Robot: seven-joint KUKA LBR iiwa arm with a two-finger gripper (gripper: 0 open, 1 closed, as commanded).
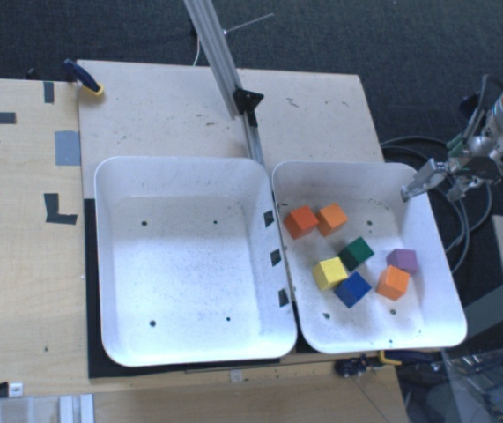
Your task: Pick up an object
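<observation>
The gripper point(427, 181) is seen poised at the upper right rim of the right bin point(436, 236), nothing caught in it; whether the claw is spread or closed cannot be told at this size and angle.

Below and to the left of the claw, a loose cluster of small blocks is laid out on the bin floor. Nearest, just below it, the purple block point(402, 259) is found, with an orange block point(393, 282) touching it from below. Further left, the green block point(356, 253), the yellow block point(329, 272) and the blue block point(351, 289) are packed together, corners touching. Well to the left of the claw, level with it or a shade lower, two more orange blocks point(314, 220) are set side by side. Beyond them, the left bin point(110, 236) is seen.

The blocks are judged light, stiff and dry-surfaced, likely foam or wood, so no care against breakage is called for. A grip across two flat parallel faces is advised. The purple block is judged the easiest candidate: it is closest, and its upper and right sides are left free for the fingers.
</observation>
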